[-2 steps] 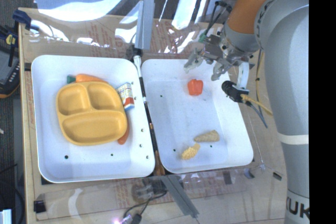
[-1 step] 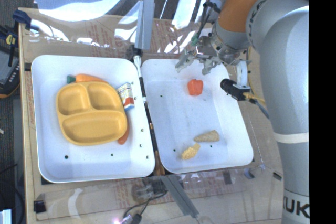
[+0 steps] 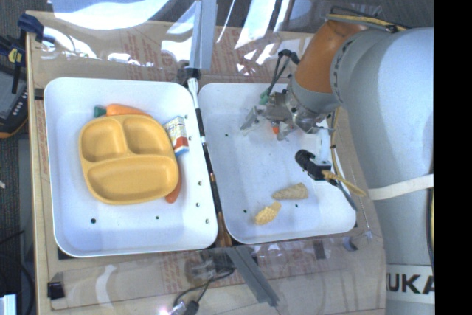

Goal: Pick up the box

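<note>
While the gripper (image 3: 274, 116) hangs over the upper part of the right bin (image 3: 236, 158), the box (image 3: 177, 135) lies in the left bin (image 3: 66, 158), on the far side of the ridge where the two bins meet. The box is a small carton, pale with a red patch and a blue end, just beside the right rim of the yellow divided tray (image 3: 129, 158) and close to the left bin's right wall. Its long axis runs from upper left to lower right, blue end lowermost. From the gripper, the box therefore lies to the view's left and slightly lower, with the two bin walls between them. Whether the fingers stand apart or together cannot be read at this size and angle; nothing can be made out between them, though a small orange-red speck shows near the tool.

An orange carrot-like piece (image 3: 122, 111) shows behind the tray's upper edge. Two tan food pieces (image 3: 290, 192) lie in the lower part of the right bin, well apart from the box.

As a judgement, the pick has not begun: the coming move calls for a leftward traverse across the divide, then a descent with the fingers set across the box's short width. Tray rim and bin wall crowd it on both sides.
</note>
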Controlling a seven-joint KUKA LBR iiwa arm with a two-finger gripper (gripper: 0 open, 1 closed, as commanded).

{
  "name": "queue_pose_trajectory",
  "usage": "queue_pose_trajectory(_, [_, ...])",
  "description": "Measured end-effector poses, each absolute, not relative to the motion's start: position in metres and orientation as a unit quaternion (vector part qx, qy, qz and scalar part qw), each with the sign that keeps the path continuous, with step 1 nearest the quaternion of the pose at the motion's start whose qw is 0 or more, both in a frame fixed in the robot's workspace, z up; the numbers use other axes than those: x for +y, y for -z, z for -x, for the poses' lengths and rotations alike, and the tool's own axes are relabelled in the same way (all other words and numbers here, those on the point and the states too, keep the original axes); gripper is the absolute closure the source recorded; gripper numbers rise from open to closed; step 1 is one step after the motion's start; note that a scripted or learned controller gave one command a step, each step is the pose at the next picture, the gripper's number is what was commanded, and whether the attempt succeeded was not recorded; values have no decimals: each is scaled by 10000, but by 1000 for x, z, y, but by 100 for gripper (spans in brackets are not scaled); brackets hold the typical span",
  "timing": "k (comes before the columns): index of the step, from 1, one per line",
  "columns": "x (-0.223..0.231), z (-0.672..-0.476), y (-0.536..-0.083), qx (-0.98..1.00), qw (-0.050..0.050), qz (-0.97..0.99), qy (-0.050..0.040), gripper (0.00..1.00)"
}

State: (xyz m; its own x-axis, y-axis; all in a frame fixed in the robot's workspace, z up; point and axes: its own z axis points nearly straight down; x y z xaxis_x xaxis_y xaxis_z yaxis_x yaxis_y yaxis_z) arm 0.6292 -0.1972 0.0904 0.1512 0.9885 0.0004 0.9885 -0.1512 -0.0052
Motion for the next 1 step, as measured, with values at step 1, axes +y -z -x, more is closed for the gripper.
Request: queue_pose_trajectory(1, [-203, -635, -162, -6876, 0, 7261, -2, 0])
